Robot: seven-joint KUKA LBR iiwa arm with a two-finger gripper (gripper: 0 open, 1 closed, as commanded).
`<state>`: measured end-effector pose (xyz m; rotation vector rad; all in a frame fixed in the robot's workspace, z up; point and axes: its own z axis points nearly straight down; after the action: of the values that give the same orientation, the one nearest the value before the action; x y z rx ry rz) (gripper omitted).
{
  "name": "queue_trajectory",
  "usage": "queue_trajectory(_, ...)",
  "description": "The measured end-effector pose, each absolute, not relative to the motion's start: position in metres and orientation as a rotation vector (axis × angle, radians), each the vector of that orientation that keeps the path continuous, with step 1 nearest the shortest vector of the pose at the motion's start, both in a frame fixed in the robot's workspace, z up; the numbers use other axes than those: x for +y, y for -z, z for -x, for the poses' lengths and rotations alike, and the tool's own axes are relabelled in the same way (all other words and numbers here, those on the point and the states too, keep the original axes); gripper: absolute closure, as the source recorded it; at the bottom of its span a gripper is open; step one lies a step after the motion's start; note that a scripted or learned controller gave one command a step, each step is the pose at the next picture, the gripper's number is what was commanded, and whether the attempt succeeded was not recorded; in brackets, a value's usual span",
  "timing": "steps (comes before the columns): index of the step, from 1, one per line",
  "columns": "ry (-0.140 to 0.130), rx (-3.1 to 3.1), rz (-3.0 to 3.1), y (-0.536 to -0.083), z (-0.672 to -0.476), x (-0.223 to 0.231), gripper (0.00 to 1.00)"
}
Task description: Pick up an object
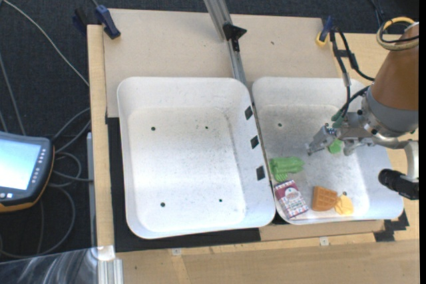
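Green toy (287, 167) lies near the right bin's (299, 93) front-left corner, beside a small red packet (290, 199). My pincer (325, 141) hangs up and to its right, fingers seemingly spread. I'd centre over it, then descend straight.

Even, bright overhead light; soft shadows; mild glare on white bins (186, 163); slight blur at 3 o'clock.

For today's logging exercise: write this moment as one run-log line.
gripper: over right white bin | nearby: green block, orange waffle-like piece, red-patterned packet | grasp: unconfirmed
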<state>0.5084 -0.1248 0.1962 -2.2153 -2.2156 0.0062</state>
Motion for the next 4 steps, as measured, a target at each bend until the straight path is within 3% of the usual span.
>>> queue_trajectory(2, 0.002, -2.219, 2.223, -0.094, -0.515, -0.121, 0.0)
queue_trajectory(3, 0.007, -2.224, 2.226, -0.107, -0.516, -0.122, 1.0)
queue_trajectory(4, 0.006, -2.226, 2.225, -0.167, -0.511, -0.124, 1.0)
